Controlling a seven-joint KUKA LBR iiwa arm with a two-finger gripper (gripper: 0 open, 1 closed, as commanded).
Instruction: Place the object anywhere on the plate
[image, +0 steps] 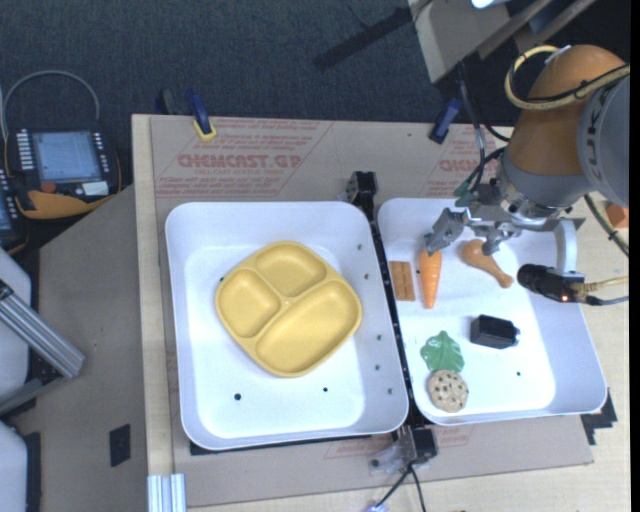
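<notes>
On the counter (150, 300), the left bin (190, 400) holds a yellow plate (289, 306) with three sections, all bare. The right bin (560, 390) holds a carrot (430, 277), a wafer (402, 281), a drumstick (486, 262), a black block (494, 331), a green leaf (441, 352) and a cookie (447, 390). The hand (470, 228) hangs over the right bin's far end, fingers spread, one just above the carrot's top, the other near the drumstick. It grips nothing.
</notes>
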